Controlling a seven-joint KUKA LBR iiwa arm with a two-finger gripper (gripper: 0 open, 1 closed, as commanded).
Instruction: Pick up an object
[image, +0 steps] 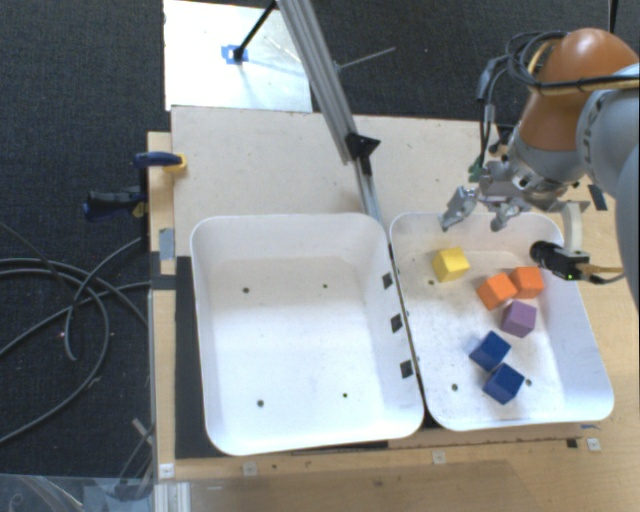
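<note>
The right bin holds several small cubes. A yellow cube lies nearest the bin's far edge. Two orange cubes touch each other to its right. Below them are a purple cube and two blue cubes. My gripper hangs over the far edge of the right bin, above and slightly right of the yellow cube. Its fingers are spread open with nothing between them.
The left bin stands beside the right one, their rims meeting in the middle. A slanted metal rod crosses the bench behind the bins. A blue and yellow clamp grips the bench's left edge, and cables lie on the floor at left.
</note>
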